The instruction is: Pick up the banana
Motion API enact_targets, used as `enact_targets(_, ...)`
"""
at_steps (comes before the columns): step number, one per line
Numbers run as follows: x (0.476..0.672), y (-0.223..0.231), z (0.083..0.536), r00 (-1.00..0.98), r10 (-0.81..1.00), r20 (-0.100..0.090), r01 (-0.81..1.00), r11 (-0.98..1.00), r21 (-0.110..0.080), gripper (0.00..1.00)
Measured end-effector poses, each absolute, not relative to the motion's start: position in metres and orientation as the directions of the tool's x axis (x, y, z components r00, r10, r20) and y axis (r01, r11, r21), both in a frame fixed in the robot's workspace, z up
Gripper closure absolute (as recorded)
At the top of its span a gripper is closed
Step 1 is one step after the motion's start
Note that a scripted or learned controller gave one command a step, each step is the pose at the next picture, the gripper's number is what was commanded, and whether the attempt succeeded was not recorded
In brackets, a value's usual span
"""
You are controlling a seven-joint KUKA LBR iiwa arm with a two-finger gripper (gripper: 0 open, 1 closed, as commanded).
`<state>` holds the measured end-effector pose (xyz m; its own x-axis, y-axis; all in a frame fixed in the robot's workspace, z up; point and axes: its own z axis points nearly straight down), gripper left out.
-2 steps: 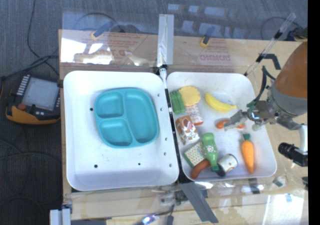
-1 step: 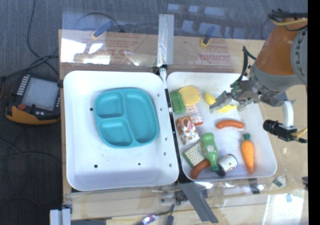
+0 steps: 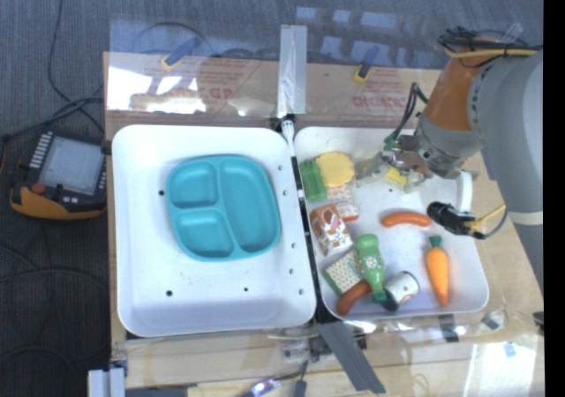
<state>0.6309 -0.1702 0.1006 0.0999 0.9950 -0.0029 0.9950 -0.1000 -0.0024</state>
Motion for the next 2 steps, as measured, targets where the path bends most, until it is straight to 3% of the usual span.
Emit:
enact_targets(1, 0.668, -0.197, 0.088, -0.07, 0.998, 0.003, 0.997, 0.07, -0.011, 0.0)
enact_targets(2, 0.669, -0.19, 0.164, -0.056, 0.998, -0.002, 0.998, 0.056, 0.0, 0.0)
